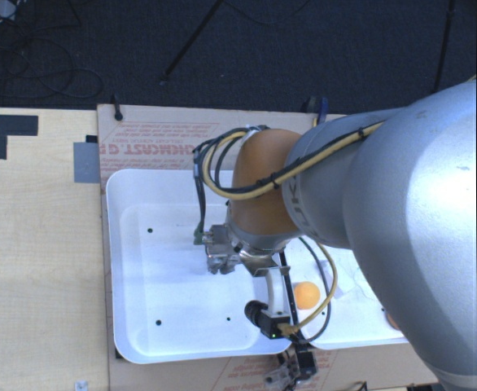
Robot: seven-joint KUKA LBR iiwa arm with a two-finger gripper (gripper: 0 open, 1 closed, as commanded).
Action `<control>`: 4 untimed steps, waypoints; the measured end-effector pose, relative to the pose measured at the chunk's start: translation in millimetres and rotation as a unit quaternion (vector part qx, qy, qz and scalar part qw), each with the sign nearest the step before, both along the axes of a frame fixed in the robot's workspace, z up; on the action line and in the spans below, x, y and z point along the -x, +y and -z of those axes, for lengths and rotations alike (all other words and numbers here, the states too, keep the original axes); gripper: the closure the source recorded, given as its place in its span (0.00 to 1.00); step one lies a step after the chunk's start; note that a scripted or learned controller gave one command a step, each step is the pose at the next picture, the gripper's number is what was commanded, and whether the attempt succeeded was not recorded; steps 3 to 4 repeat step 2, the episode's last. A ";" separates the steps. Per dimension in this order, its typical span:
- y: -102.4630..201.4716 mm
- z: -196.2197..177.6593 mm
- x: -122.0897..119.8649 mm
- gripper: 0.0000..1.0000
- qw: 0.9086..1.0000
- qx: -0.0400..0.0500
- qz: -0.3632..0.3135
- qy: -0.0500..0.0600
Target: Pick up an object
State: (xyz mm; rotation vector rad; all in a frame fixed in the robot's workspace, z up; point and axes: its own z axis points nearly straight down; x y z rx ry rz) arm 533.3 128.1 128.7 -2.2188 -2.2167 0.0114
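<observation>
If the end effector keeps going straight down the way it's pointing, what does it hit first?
Most likely the bare floor of the left bin, near the divide between bins. The end effector looks clear of the orange ball, which lies to its right, though depth is hard to judge.

A robotics lab: an industrial arm (369,202) over white bins (133,243), loose cables (27,23) on dark carpet.

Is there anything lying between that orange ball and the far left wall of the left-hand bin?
From the camera view, the robot's wrist parts cross just left of the orange ball; beyond them the left bin shows bare white floor.
</observation>
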 end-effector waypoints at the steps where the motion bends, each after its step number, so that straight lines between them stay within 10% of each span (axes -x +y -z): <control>1: -1.1 -10.7 -1.4 1.00 1.000 0.000 0.003 0.000; 4: 16.3 43.2 -9.4 1.00 1.000 0.000 -0.001 -0.002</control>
